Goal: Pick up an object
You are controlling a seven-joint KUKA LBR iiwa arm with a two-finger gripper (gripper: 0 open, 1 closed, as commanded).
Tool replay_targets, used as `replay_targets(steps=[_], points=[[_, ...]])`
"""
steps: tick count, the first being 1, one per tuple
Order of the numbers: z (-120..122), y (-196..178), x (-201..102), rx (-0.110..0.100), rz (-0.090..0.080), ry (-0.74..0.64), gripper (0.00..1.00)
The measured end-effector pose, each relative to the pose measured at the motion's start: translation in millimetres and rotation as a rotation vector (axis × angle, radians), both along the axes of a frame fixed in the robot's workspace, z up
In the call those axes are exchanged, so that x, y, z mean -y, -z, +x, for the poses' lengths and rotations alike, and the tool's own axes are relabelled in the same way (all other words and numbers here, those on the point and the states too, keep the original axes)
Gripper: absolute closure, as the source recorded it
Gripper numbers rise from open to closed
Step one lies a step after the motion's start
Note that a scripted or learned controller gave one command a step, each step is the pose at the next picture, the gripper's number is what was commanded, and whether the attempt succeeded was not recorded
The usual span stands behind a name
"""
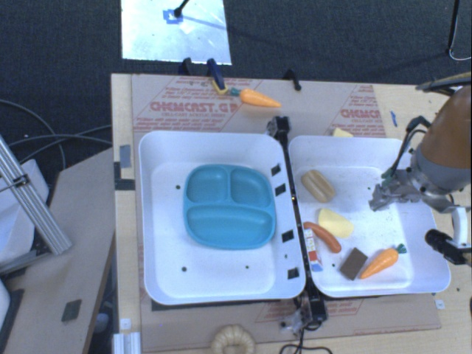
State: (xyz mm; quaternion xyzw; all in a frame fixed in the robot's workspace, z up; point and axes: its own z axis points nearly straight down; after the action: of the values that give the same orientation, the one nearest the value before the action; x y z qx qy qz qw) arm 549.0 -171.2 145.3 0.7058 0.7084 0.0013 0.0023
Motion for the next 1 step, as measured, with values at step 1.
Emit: replay_targets(steps=[1], points=[[3.6,-54.2,-10.4,0.002,0.0,-0.002,1.0]])
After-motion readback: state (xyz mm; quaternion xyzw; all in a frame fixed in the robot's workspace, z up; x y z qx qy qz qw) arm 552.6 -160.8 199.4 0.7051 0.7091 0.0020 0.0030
